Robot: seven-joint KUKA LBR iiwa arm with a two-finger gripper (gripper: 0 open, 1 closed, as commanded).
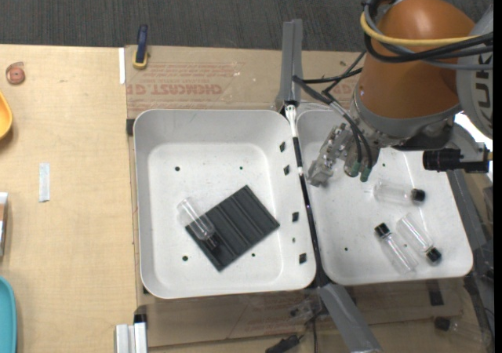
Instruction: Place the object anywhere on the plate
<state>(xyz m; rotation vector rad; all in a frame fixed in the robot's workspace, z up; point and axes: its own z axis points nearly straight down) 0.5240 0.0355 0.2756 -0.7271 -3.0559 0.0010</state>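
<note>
Bins, two shallow white plastic ones, sit side by side on the bench, and the work is divided between them. In the left white bin (157, 140) lies a flat dark ribbed rectangular plate (238, 226), turned at a slant so that its corners point toward the bin walls. On the plate's left corner a small clear glass vial with a black cap (199, 226) rests already; its long axis runs from upper left to lower right, the cap at the lower right end, lying on the ribs. I judge this to be the object of the task, and that it is now placed. The right white bin (345, 257) serves as the stock: three more clear vials with black caps (401, 243) lie there, one higher near the right wall and two lower, close together, each at its own angle. The grey arm with its big orange dome (416, 57) hangs over the right bin's upper part, and the metal two-finger gripper (333, 159) is below it near the divider between the bins. No vial is visible between its fingers, but how wide they stand I cannot tell from this angle. It seems the arm is there to fetch a next vial.
</note>
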